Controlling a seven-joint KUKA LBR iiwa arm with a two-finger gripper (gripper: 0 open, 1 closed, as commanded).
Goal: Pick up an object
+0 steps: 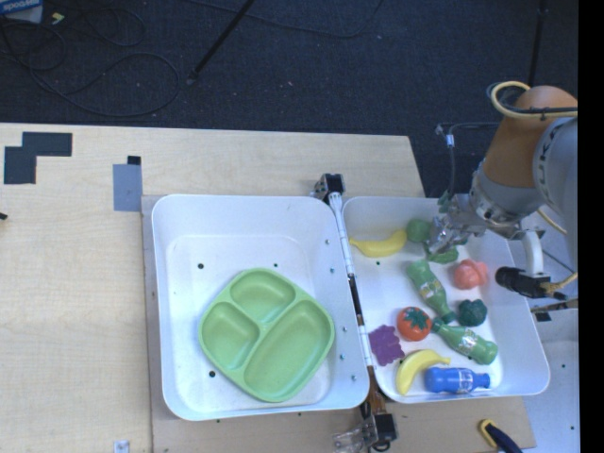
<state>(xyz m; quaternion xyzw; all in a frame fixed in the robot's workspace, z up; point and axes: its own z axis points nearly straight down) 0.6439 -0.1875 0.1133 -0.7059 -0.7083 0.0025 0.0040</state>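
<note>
Left bin (170, 253): holding a green divided plate (267, 333), three compartments, sitting low and toward the right wall.

Right bin (528, 371): crowded with toy food.

Far end of right bin: yellow banana (379, 244) by the left wall, small green piece (418, 228) just to its right.

Middle of right bin: green bottle (428, 287) lying at a slant, red tomato (413, 323) just below it, purple grape bunch (385, 343) to the tomato's left.

Near end: second yellow banana (416, 367), blue bottle (455, 379) lying just beside it, another green bottle (467, 343) slanted above.

Right side: pink fruit (467, 274), dark green broccoli (472, 311) below it.

Gripper (442, 237): down at the far end of the right bin, tips right beside the small green piece, pink fruit close by on the lower right.

Jaws: cannot tell whether spread or closed; nothing seen clamped between them.

Arm (524, 159): reaching in from the right, orange band up top.
</note>
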